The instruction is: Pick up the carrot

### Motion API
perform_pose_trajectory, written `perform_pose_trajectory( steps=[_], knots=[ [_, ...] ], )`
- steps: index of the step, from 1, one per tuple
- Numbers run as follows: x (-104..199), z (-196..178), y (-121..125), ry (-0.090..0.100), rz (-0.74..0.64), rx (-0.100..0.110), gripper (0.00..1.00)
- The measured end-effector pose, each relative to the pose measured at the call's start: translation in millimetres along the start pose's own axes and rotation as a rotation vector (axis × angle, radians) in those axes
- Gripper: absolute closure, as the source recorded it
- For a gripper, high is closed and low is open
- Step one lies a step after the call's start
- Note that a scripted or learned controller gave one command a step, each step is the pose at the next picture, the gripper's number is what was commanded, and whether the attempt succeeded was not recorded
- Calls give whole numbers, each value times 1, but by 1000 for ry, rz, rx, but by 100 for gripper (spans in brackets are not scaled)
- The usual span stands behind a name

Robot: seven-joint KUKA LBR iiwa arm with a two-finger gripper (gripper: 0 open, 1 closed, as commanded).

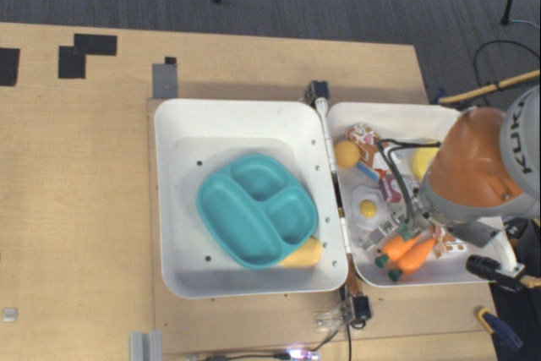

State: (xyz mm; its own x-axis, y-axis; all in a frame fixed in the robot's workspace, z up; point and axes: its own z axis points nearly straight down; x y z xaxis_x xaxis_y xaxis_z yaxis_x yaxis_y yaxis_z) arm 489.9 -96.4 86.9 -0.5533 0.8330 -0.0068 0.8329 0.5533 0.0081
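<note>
An orange carrot (404,254) with a green stem end lies near the front edge of the right bin (365,270). My gripper (412,230) hangs just above it, low over the bin, under the orange wrist band (473,161). Its tips are lost among the clutter, and I cannot make out whether the carrot is between them.
The left bin (173,182) holds a teal divided tray (256,209) with a yellow item (302,254) at its front right corner. In the right bin lie a yellow ball (347,153), a small patterned box (364,139), a fried-egg toy (367,208) and other small items.
</note>
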Motion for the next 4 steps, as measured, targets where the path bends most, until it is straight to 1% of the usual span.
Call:
perform_pose_trajectory(
  steps=[1, 2, 3, 4],
  knots=[
    [0, -11, 2, -1, 0, -4, 100],
    [0, -11, 2, -1, -1, -4, 0],
    [0, 0, 0, 2, -236, 1, 0],
    [-1, -11, 2, -1, -235, -4, 100]
  ],
)
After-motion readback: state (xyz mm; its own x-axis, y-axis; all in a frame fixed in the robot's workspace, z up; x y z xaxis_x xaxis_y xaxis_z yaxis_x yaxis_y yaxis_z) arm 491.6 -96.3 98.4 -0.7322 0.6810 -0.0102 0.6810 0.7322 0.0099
